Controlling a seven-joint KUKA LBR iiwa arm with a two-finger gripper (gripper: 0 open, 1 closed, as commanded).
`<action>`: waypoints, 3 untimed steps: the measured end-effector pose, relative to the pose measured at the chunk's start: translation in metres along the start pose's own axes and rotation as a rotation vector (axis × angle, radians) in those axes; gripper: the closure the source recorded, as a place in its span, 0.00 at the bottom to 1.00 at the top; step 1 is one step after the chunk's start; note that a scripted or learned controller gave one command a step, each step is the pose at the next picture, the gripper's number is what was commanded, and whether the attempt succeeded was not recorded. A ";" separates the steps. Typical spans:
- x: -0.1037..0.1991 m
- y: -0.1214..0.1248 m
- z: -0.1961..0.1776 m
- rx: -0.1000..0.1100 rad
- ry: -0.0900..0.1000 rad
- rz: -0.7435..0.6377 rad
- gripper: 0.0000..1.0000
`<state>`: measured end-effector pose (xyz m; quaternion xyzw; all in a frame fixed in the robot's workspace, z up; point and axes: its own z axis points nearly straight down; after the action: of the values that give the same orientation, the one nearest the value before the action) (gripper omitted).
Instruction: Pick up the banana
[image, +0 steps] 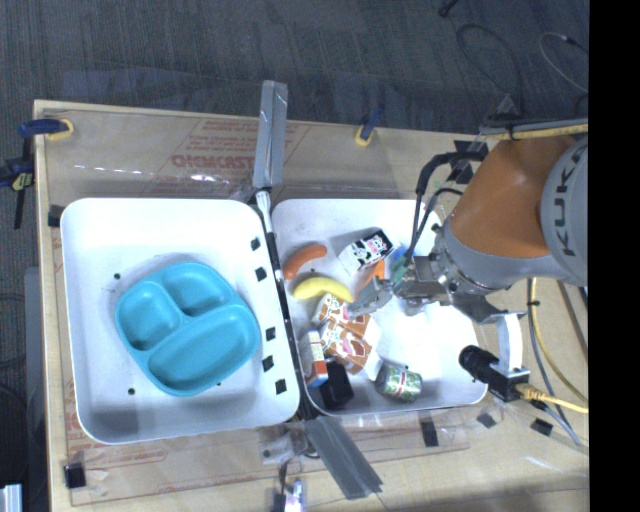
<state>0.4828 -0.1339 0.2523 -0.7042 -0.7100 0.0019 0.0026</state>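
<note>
So we want the gripper (372, 291) centred over the banana (320, 289) just beside it; can't tell if it's open or closed.

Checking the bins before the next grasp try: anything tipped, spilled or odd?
Nothing spilled. The small can lies on its side in the right bin, near its front wall. The banana sits in clutter beside a carton, near the gripper.
</note>
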 end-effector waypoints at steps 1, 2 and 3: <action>0.005 0.093 0.082 0.000 -0.001 0.078 0.00; 0.008 0.102 0.151 -0.021 -0.006 0.067 0.00; 0.008 0.103 0.140 -0.021 -0.006 0.061 1.00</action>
<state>0.5846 -0.1248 0.1114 -0.7253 -0.6884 -0.0034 -0.0072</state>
